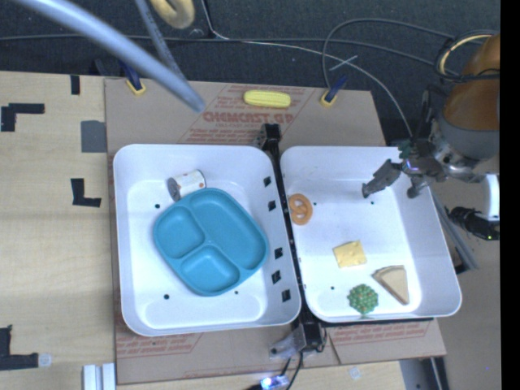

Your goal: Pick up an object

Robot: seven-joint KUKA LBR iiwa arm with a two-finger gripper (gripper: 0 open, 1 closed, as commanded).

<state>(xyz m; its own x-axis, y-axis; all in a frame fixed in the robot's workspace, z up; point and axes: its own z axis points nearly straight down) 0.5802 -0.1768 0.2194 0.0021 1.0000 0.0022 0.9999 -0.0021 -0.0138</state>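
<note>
Pale wooden worktop (pixel 49 242) carries a cardboard sheet (pixel 236 116), and on it two shallow white bins sit side by side, touching along the middle of the frame. One blue divided plate (pixel 210 240) with three compartments lies in the left bin (pixel 134 299), and one small white cup (pixel 187 184) lies on its side just above it, toward that bin's upper left. Four things lie apart in the right bin (pixel 422 250): one pretzel (pixel 300 209) near its left wall, one yellow cheese piece (pixel 350 254) at centre, one green broccoli (pixel 363 299) and one bread wedge (pixel 393 283) near the lower edge. One yellow banana (pixel 266 98) rests on the cardboard above the bins. At the right bin's upper right corner the gripper (pixel 396 180) hovers, jaws spread wide with nothing between them.
</note>
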